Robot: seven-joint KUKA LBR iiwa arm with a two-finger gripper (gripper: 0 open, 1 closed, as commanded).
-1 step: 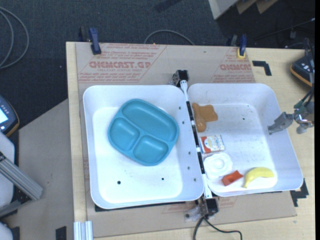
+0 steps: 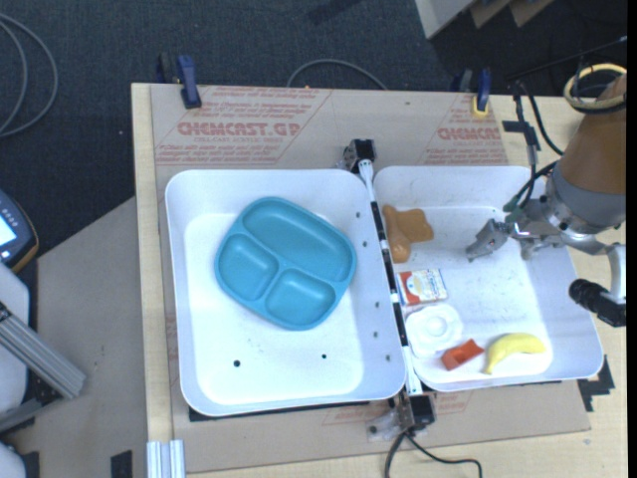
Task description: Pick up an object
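A wooden bench [image 2: 299, 118] seen from above at a slant carries two shallow white bins side by side. The left bin [image 2: 199, 366], filling the middle left of the frame, holds a blue divided plate [image 2: 286, 262] with three compartments, lying flat toward the bin's upper half. The right bin [image 2: 567, 347] sits at the middle right. Along its left wall, from top to bottom, lie a tan bear-shaped toy [image 2: 405, 229], a small red and white carton [image 2: 422, 286], and a round white lid [image 2: 434, 327]. Near the bin's lower edge a small red block [image 2: 461, 355] rests just beside a yellow banana [image 2: 515, 351], the banana to its right. The grey arm [image 2: 592, 157] with its orange band enters from the upper right of the frame and bends down over the right bin's upper right part. Its gripper [image 2: 503, 237] hangs above bare bin floor, to the right of the bear toy and apart from it, well above the banana in the frame. The fingers point to the left and look spread, with nothing between them.
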